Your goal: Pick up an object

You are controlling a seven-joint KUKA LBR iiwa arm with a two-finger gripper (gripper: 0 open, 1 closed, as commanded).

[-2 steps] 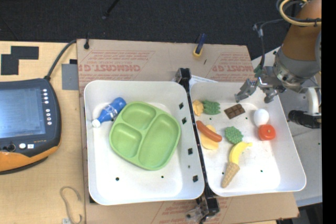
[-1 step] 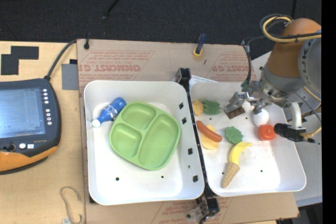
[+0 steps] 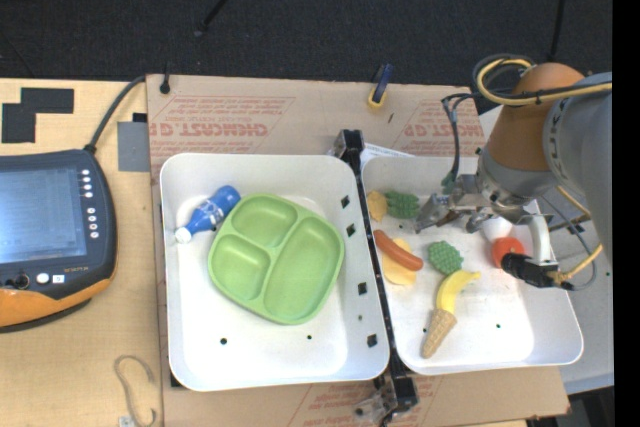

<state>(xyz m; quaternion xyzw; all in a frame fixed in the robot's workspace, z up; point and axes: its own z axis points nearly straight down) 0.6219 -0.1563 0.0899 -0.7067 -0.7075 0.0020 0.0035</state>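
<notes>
End effector (image 3: 440,212) hangs over the right bin (image 3: 560,335), grip state unclear; nearest broccoli piece (image 3: 445,256) looks light, stiff, bumpy; pinch its sides

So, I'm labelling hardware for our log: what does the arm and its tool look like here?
The arm is grey with an orange band above the wrist. Yellow and black cables loop around it. The tool is a small dark metal two-finger unit.
</notes>
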